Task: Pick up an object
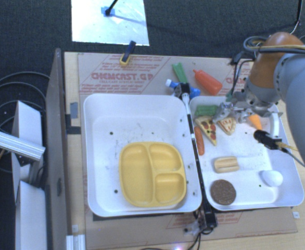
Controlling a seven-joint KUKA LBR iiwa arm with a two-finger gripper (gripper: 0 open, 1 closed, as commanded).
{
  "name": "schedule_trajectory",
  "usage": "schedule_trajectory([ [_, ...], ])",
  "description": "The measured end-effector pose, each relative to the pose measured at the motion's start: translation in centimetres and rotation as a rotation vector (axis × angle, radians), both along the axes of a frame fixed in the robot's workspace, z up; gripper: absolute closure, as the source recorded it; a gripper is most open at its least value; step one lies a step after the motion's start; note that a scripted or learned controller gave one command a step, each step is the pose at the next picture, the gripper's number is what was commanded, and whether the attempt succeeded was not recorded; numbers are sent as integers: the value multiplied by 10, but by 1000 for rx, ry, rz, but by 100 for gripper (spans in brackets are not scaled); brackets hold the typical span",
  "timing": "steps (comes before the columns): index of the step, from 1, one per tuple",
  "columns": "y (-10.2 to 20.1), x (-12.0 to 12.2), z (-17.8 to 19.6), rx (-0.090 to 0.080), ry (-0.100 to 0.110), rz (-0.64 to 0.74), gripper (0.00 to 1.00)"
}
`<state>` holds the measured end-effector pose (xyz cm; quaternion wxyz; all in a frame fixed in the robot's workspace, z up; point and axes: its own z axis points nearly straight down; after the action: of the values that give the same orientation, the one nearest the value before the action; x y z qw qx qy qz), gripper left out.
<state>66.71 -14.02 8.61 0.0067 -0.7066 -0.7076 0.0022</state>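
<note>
Two pizza slices [215, 127] lie right under my tool [229, 110]; I cannot tell its grip. Board [122, 76] reads "CHEMCAST GP".

left bin [105, 119] white, w/ pale yellow divided tray [152, 173]. right bin [290, 184] white: brown round patty [223, 191], tan bun [226, 164], white egg [271, 178], pizza slice [208, 129] yellow w/ red spots, orange carrot [199, 140]. arm [293, 77] grey, orange band [269, 61].
</note>
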Motion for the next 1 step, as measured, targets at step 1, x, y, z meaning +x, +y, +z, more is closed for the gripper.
schedule_trajectory([
  [1,1,1,11,-5,-2,6,100],
])
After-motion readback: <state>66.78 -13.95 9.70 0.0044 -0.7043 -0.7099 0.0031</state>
